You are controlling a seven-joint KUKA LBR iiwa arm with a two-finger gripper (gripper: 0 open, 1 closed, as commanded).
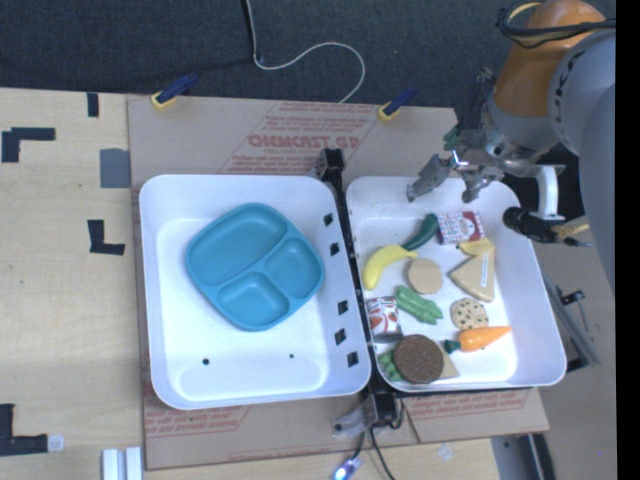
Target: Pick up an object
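Nothing is lifted yet: the gripper point(448, 186) hangs spread open and bare over the far edge of the right bin point(535, 368), just above the red carton point(460, 228). Descending, closing and lifting all remain.

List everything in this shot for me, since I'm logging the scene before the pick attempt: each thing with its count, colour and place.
bins: 2, white, side by side on the bench
divided plate: 1, blue, left bin
banana: 1, yellow, right bin, near its left wall
pepper: 1, dark green, above the banana
pea pod: 1, green, centre of right bin
carton: 1, red and white, upper right bin
cheese wedge: 1, pale yellow, right side
cookie: 1, tan, below the cheese
carrot: 1, orange, lower right
can: 1, red and white, lower left
burger patty: 1, brown, bottom edge
gripper: 1, grey, open, above right bin's top rim
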